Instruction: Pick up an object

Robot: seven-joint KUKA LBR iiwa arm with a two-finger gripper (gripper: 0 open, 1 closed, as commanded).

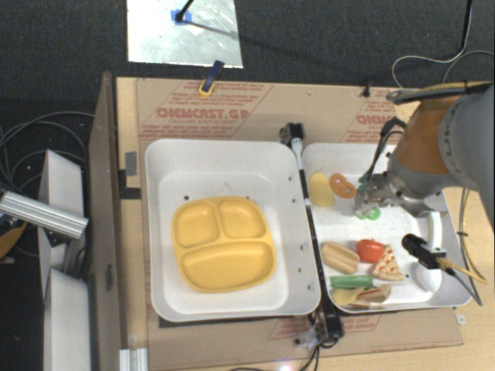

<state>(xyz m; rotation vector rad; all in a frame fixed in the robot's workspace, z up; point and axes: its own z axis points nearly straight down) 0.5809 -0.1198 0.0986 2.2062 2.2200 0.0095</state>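
The gripper had its tip low in the right bin, in the upper middle of it. A small green thing lay directly under the tip, touching it or very nearly — only a sliver of green showed below the metal, too little to give a long axis or a heading. Whether the gripper was spread or closed I could not tell; the wrist hid it from above.

Everything else lay away from the tip. The orange round piece sat just to its left, and the pale yellow piece beyond that, against the bin's left wall. Toward the near edge were the hot dog — its length running left to right with a slight downward tilt — the tomato and the pizza slice, pointing up and away.

The yellow tray lay in the left bin, well apart.
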